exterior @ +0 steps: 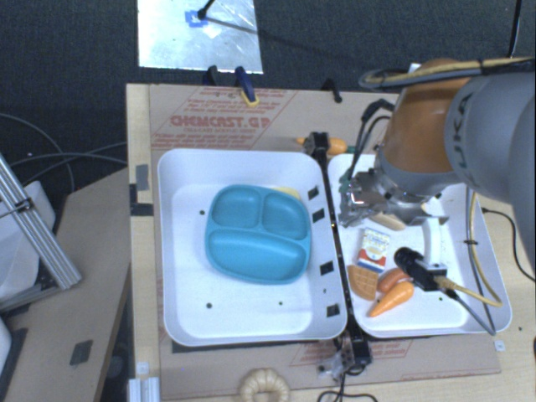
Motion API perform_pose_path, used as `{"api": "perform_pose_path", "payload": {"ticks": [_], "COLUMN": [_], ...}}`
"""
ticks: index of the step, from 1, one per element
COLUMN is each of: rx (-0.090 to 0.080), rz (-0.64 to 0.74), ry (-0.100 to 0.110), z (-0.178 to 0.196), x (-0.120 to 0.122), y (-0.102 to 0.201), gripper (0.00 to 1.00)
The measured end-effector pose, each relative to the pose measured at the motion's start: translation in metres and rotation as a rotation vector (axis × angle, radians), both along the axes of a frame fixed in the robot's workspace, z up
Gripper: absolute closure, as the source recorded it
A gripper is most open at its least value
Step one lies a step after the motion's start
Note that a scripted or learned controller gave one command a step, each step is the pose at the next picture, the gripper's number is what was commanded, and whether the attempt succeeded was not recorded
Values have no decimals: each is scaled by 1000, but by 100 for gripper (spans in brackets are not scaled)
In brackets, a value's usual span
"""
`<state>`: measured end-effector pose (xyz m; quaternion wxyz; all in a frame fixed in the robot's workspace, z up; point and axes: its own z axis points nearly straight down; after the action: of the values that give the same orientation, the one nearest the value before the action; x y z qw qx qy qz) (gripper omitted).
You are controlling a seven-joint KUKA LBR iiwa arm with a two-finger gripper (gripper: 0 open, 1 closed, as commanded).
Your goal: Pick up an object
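Observation:
My gripper (355, 208) hangs low over the back left part of the right bin (481, 249), under the grey and orange arm. A tan flat piece (390, 222) lies just to its right, partly under the wrist. Nearer the front lie a small white, red and blue carton (374, 249), a round waffle-like biscuit (361, 282), a reddish piece (389, 279) and an orange carrot (391, 300). These front things are apart from the gripper.
The left bin (180, 224) holds a blue divided plate (258, 233), with a pale yellow thing (288, 193) peeking out behind it. The black-clipped divider (327, 224) between the bins runs close to the gripper's left side. A beige ring (264, 385) lies on the bench in front.

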<state>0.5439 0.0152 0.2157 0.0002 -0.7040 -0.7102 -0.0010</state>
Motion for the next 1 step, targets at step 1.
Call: {"api": "perform_pose_path", "payload": {"ticks": [1], "rx": [0], "rz": [0], "ry": [0], "z": [9], "x": [4], "y": [44], "gripper": [100]}}
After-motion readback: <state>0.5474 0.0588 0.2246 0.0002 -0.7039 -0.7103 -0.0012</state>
